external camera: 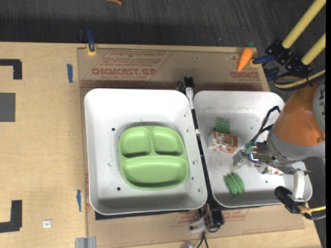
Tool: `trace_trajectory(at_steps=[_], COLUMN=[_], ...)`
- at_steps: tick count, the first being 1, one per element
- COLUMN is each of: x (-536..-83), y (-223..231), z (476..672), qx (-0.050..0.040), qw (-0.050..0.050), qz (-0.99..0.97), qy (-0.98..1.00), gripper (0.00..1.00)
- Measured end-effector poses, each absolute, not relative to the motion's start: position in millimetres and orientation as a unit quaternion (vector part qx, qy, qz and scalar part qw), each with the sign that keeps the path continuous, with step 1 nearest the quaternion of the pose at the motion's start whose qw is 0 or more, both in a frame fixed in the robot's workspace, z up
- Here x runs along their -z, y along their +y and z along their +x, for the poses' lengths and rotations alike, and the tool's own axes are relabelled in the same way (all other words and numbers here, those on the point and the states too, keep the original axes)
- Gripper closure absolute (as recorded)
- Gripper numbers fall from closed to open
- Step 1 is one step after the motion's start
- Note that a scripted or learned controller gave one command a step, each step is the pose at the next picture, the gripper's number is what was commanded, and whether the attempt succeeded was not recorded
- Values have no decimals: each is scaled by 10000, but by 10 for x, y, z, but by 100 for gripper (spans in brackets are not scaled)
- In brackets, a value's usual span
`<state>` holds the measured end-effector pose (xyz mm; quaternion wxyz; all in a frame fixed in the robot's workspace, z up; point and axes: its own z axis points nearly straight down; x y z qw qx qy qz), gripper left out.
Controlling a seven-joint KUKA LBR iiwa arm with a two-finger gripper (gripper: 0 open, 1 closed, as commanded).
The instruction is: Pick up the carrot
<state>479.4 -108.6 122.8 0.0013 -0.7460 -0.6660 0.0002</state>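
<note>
At the near side, the gripper (243,156) is hanging low over the right bin (258,101), between a ribbed green piece (234,183) and a small orange-and-white packet (224,141); whether its fingers are spread or pressed together I cannot tell. In the left bin (98,138) a smooth green tray (153,156) with three compartments is lying. Farther, a second green piece (222,124) is resting. The carrot (245,58), tapered and matte orange with a green top, is lying outside the bins on the cardboard worktop (41,154), well apart from the gripper. The risk, I think, is closing on the wrong item here, or the bin wall blocking the reach.
</note>
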Motion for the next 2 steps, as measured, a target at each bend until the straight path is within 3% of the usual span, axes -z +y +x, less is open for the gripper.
trace_trajectory(at_steps=[1, 2], x=[-1325, -1845], y=[-1084, -176], z=[4801, 4874], qx=[3, 4], qw=[4, 3], qz=[-7460, -7497], qy=[-6660, -6617], gripper=[100, 100])
